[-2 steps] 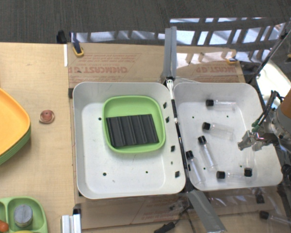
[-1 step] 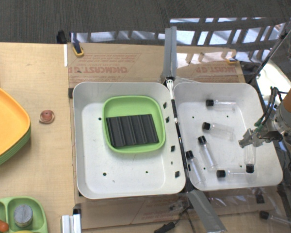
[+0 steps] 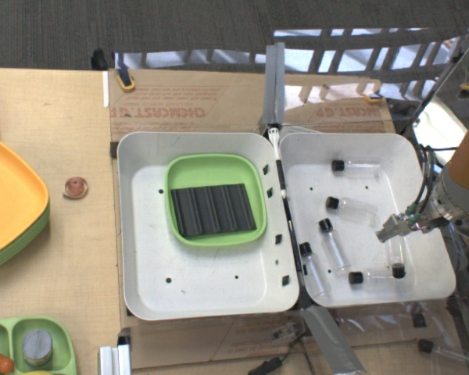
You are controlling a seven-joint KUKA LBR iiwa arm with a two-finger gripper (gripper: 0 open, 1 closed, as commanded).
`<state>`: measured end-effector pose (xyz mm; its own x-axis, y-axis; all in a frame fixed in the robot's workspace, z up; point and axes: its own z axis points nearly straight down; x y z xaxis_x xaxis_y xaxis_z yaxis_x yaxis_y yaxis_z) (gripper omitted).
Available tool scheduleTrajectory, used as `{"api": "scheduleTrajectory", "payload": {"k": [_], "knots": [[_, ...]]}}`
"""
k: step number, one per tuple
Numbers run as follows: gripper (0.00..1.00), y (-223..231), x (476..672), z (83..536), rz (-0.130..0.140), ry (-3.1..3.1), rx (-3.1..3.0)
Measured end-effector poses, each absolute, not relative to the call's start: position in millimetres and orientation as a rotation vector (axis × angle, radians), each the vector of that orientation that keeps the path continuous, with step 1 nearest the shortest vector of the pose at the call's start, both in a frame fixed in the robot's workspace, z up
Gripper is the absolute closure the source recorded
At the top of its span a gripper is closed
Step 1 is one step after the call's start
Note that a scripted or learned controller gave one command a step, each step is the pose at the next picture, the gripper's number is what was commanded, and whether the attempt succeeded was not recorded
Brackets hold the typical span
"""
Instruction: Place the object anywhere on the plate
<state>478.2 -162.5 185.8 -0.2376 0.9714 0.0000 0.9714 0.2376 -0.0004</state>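
Observation:
A green square plate (image 3: 181, 172) lies in the left bin (image 3: 148, 280), with a dark ribbed slab (image 3: 215, 209) resting on it. Several clear tubes with black caps are scattered in the right bin (image 3: 313, 151): one at the back (image 3: 353, 165), one in the middle (image 3: 349, 206), one near the left wall (image 3: 331, 242), one at the front (image 3: 372, 276). My gripper (image 3: 402, 225) hovers low over the bin's right side, just above another capped tube (image 3: 396, 261). I see nothing clearly between its fingers.
A stack of yellow plates (image 3: 8, 201) and a small red knob (image 3: 76, 187) lie on the wooden bench to the left. A green divided tray (image 3: 19, 342) sits at the bottom left. Cardboard (image 3: 195, 108) lies under the bins.

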Motion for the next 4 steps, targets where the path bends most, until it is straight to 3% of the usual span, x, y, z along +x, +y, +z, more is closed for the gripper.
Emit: {"api": "scheduleTrajectory", "payload": {"k": [1, 2, 3, 4], "knots": [[1.00, -150.0, 478.2, 182.7, 0.000, -2.680, -1.638], [1.00, -173.9, 477.7, 171.7, 0.000, -2.806, -1.411], [1.00, -185.0, 478.0, 190.4, 0.000, -2.932, -1.133], [1.00, -213.6, 477.8, 159.7, -0.001, -3.021, -0.860]]}}
